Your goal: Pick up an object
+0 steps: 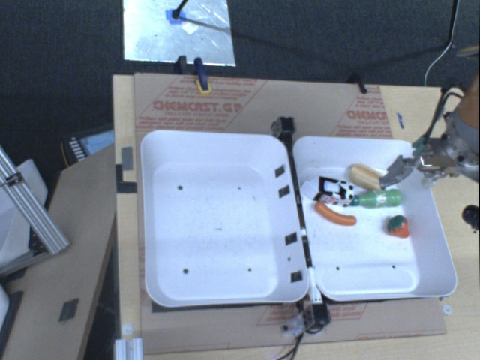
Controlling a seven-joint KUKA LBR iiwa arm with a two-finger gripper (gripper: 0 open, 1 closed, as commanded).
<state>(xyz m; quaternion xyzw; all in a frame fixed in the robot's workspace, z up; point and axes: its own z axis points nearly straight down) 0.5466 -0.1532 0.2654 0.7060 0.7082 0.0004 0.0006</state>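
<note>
**Claw poised over the right bin's cluster**

From my console, the left bin (pixel 217 223) holds nothing to grab. In the right bin (pixel 375 276), the candidates bunch toward the far side: a black-and-white toy (pixel 335 191), an orange sausage-shaped piece (pixel 335 214), a tan bread-like roll (pixel 366 176), a green bottle shape (pixel 379 199), and a red-orange piece (pixel 398 226) sitting apart (the easiest pick, I'd judge). The gripper (pixel 397 171) hangs just beside the roll; whether its claw is apart or together I cannot tell.
</note>
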